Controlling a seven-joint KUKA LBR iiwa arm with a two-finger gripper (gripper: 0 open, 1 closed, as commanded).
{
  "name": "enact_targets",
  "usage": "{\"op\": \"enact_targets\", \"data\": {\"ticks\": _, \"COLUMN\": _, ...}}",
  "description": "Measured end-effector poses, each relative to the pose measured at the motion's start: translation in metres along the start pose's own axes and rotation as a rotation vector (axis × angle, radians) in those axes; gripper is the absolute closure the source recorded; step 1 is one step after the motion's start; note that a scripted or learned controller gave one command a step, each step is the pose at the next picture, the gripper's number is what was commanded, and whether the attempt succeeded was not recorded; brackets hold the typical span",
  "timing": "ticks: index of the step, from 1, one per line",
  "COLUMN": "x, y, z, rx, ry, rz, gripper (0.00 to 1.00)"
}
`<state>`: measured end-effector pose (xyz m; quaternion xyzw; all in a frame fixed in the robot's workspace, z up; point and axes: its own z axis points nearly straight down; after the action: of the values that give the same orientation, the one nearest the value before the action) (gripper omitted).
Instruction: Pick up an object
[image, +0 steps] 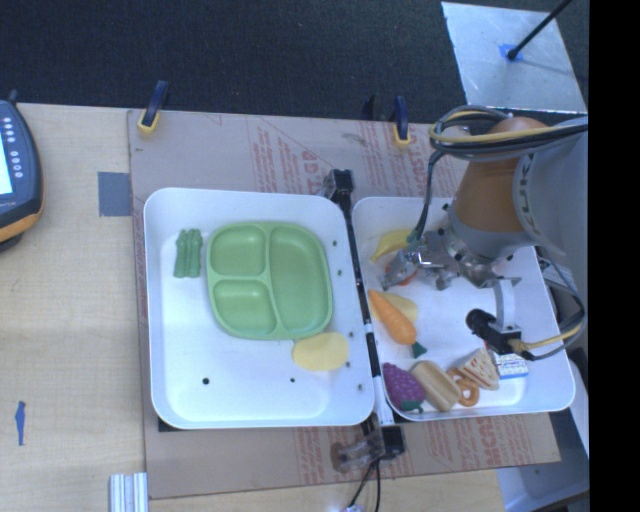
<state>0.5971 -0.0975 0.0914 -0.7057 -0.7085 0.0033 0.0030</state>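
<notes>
Several toy foods lay in the right bin (545, 395). An orange carrot (393, 316) rested at about nine o'clock from the bin's centre, near the left wall, with its green tip pointing toward five o'clock. A pale yellow piece (405, 301) touched the carrot's upper side. A yellow, banana-like item (391, 242) sat at about ten o'clock, close to the bin's far left corner. At seven o'clock a purple bunch of grapes (402, 384) lay just beside a tan bun (435, 385). A pretzel (468, 391) and a sandwich wedge (482, 367) followed toward five o'clock.

The gripper (401, 268) hung low over the bin's left part, between the banana-like item and the carrot. Nothing could be seen clamped in it, and whether it stood apart or together could not be told. The grey arm (545, 190) with its orange band (490, 195) reached in from three o'clock.

At nine o'clock from the right bin stood the left bin (165, 390), the two touching along a shared edge. It held a green divided plate (270, 280) near its centre. A dark green bean bundle (187, 253) lay at the plate's nine o'clock, and a yellow slice (320, 351) touched its rim at five o'clock.

Both bins sat on a cardboard sheet (250, 150) held by clamps (152, 107) at twelve o'clock. A control pendant (15, 165) lay well apart at the bench's left edge.
</notes>
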Motion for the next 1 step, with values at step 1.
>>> {"op": "enact_targets", "data": {"ticks": 1, "x": -0.0034, "y": 0.0496, "z": -0.0170, "rx": -0.012, "ry": 0.000, "rz": -0.001, "gripper": 0.00}}
